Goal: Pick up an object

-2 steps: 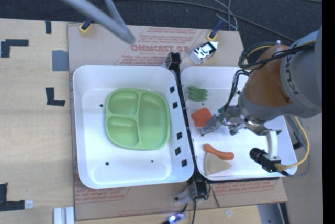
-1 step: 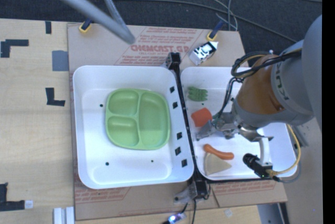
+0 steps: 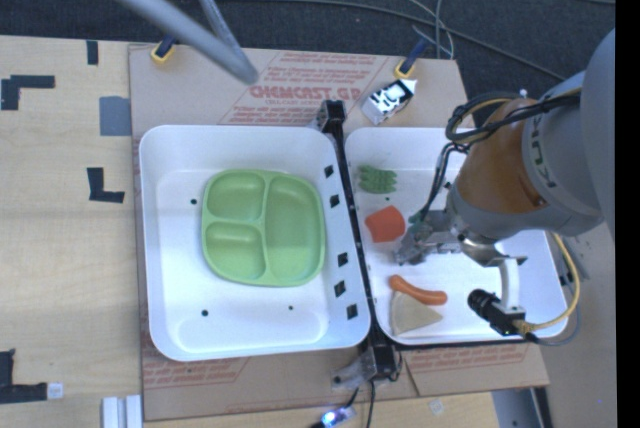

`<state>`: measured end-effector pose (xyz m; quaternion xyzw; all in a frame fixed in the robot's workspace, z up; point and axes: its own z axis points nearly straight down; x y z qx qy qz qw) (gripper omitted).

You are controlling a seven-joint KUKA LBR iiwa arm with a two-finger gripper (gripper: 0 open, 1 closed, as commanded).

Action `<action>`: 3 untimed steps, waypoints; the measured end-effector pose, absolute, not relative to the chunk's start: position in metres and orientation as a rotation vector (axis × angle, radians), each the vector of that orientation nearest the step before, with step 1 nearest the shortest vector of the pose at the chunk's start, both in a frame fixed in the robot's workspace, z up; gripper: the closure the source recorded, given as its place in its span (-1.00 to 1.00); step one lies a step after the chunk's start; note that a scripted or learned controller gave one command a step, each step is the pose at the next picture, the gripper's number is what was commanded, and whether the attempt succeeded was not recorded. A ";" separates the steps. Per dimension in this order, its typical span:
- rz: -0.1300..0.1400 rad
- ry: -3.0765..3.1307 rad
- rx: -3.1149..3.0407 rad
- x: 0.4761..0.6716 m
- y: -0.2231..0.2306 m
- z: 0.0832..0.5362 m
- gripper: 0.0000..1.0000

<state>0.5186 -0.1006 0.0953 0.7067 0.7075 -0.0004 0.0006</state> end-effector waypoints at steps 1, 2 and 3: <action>0.004 2.221 2.217 0.525 -0.098 0.156 1.00; 0.003 2.221 2.218 0.525 -0.096 0.199 1.00; 0.003 2.221 2.218 0.525 -0.095 0.241 1.00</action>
